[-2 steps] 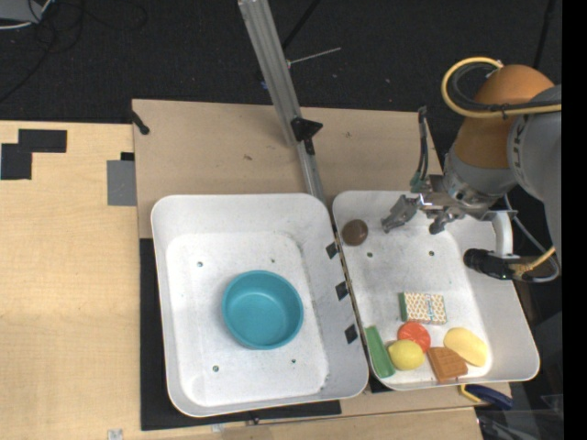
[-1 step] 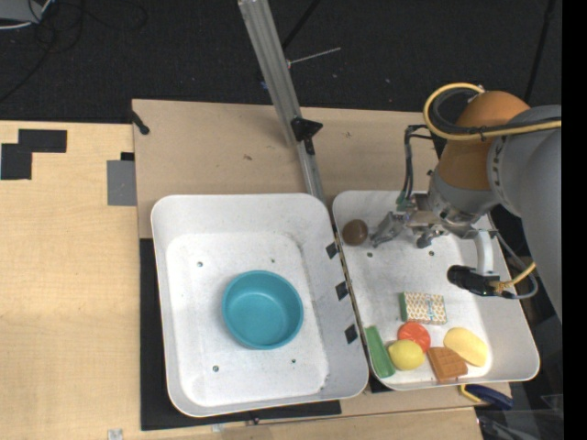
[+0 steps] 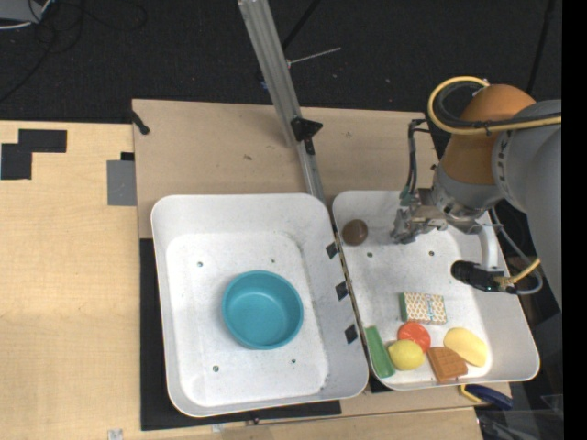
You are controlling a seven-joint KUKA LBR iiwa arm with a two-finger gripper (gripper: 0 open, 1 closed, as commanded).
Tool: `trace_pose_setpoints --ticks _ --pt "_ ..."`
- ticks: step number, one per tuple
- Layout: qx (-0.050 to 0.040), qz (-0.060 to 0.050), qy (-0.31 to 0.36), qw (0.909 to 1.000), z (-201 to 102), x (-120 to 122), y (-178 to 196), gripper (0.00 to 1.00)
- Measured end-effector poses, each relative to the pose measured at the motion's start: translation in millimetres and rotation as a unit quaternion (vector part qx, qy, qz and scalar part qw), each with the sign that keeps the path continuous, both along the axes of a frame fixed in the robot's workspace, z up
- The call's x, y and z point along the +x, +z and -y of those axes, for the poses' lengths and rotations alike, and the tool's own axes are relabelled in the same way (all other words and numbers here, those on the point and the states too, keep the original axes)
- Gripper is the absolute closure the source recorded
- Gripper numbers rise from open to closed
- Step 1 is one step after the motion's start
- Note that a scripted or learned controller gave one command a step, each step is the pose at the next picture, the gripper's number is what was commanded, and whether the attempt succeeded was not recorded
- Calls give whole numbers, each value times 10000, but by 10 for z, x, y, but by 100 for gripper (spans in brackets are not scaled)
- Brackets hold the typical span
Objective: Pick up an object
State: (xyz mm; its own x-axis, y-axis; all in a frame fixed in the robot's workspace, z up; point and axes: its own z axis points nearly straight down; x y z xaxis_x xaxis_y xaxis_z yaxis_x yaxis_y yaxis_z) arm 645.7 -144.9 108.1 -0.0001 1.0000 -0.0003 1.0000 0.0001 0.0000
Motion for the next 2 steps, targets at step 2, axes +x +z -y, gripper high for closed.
trace_pose_setpoints --ticks 2 --pt "-3 16 -3 10000 96 21 863 100"
